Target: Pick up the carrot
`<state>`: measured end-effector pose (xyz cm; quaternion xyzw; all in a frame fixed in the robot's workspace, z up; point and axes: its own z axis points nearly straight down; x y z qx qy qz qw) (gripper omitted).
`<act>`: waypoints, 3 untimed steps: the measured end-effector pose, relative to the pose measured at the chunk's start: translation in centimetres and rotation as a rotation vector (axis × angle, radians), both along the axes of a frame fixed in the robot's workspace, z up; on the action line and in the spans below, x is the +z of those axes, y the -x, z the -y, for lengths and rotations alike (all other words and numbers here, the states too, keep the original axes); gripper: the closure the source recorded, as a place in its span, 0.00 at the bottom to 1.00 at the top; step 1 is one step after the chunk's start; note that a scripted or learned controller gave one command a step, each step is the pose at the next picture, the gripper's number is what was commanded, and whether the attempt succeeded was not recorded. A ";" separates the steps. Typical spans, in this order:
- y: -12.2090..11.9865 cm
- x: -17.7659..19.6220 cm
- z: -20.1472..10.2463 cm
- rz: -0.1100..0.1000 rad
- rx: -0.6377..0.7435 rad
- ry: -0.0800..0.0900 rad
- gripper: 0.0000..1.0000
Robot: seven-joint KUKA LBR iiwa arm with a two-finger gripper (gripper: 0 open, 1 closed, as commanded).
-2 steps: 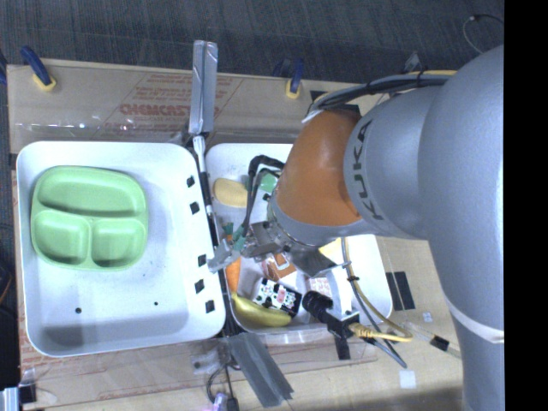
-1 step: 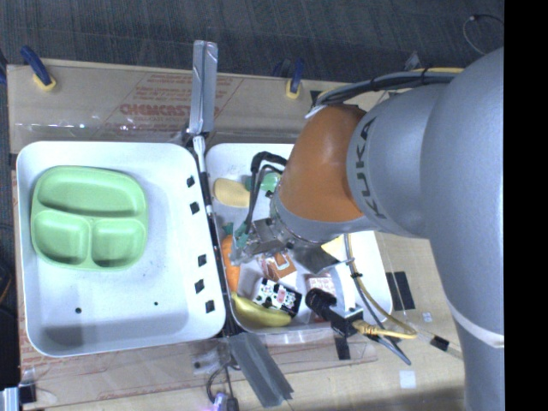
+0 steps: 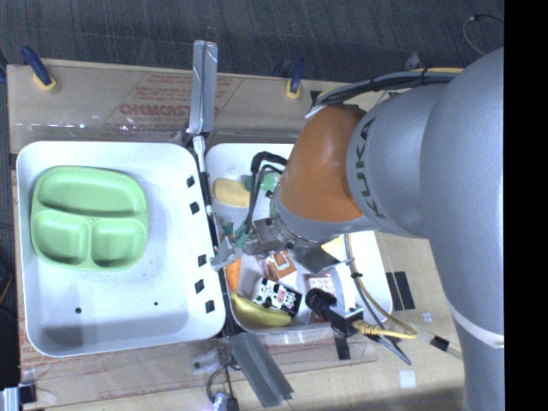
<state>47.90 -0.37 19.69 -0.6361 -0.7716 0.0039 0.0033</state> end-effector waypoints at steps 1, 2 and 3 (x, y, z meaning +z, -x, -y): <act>-0.1 0.8 0.0 -0.004 0.004 0.001 1.00; -0.1 0.8 0.0 -0.004 0.004 0.001 0.00; 0.2 -0.8 -3.4 0.005 0.032 -0.001 0.00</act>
